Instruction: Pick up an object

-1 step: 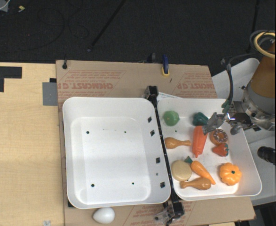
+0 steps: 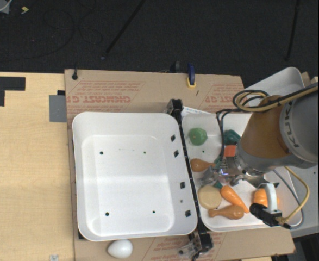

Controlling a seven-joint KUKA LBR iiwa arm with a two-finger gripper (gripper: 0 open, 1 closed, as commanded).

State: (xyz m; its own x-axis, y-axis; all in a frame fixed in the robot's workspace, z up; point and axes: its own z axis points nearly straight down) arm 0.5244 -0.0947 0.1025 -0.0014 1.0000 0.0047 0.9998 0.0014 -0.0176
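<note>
Camera view. The arm (image 2: 279, 129), grey with an orange band, reaches in over the right bin (image 2: 213, 224); the letters "KU" can be read on its grey casing. The hand (image 2: 224, 174) hangs low among the bin's contents, and whether it is open or holds anything cannot be told, since the wrist hides it.

Taking the hand as landmark: a green ball (image 2: 198, 136) lies up and to its left, a teal item (image 2: 231, 137) just above it, partly under the arm, and a tan drumstick-shaped piece (image 2: 199, 165) just to its left. Below it lie a cream disc (image 2: 209, 197) and an orange carrot (image 2: 234, 196), whose long axis runs from upper left to lower right. A second tan drumstick (image 2: 228, 213) lies below the carrot, long axis nearly level. An orange-and-white item (image 2: 263, 196) sits to the lower right.

The left bin (image 2: 86, 200) stands beside it, a black clamp strip (image 2: 182, 162) between the two. Cardboard (image 2: 121, 94) under the bins bears inverted red print, not clearly legible. A white egg-shaped thing (image 2: 119, 248) rests on the surface (image 2: 23, 173) below the left bin.
</note>
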